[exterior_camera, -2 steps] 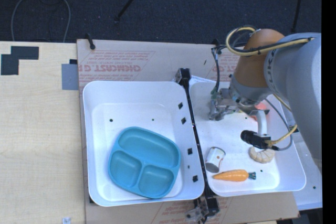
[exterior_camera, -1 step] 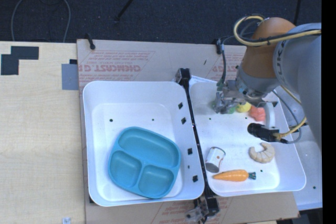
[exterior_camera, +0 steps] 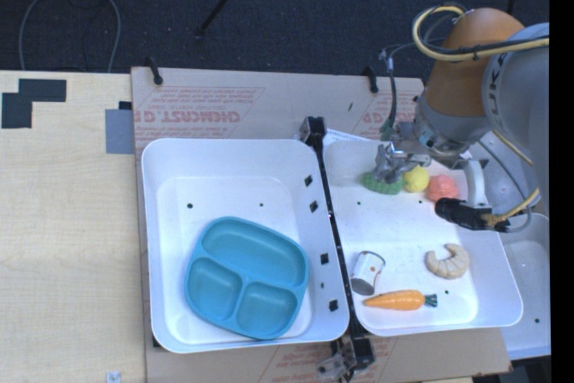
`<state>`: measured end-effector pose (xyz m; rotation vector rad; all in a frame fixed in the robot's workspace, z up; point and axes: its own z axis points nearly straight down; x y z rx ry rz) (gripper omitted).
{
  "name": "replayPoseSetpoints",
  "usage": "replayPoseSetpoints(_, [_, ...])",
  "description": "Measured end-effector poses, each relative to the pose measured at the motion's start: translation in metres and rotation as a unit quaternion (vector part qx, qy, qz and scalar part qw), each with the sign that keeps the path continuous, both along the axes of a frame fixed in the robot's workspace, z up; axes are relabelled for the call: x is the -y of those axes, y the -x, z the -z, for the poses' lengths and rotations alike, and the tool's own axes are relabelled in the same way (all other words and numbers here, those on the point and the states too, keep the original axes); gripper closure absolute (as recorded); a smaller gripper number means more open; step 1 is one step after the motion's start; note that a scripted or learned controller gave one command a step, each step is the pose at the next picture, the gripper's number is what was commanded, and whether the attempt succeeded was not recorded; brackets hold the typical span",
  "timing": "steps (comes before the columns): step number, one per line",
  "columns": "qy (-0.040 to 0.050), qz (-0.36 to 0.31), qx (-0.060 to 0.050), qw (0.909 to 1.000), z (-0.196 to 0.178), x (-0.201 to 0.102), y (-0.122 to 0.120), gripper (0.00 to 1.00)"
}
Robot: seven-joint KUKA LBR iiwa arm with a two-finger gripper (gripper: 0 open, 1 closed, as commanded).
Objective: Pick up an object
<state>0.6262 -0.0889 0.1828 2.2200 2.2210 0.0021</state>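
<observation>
Now the gripper (exterior_camera: 391,159) is down at the far edge of the right bin (exterior_camera: 489,305), reaching for a pick.
It sits right over a green toy (exterior_camera: 384,184), with a yellow piece (exterior_camera: 416,180) and a pink one (exterior_camera: 442,187) just beside; whether it grasps anything I cannot tell. Next, I judge, comes a firm close and straight lift; croissant (exterior_camera: 447,261), carrot (exterior_camera: 395,300) and cup (exterior_camera: 366,271) lie nearer.
</observation>
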Motion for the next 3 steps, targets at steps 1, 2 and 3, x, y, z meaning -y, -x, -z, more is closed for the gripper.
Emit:
replayPoseSetpoints(1, [0.0001,0.0,0.001,1.0,-0.048,-0.003,-0.009,1.0])
replayPoseSetpoints(2, [-0.0001,0.0,-0.001,1.0,-0.07,-0.001,-0.009,1.0])
replayPoseSetpoints(3, [-0.0008,-0.001,-0.003,1.0,-0.063,-0.041,0.003,1.0])
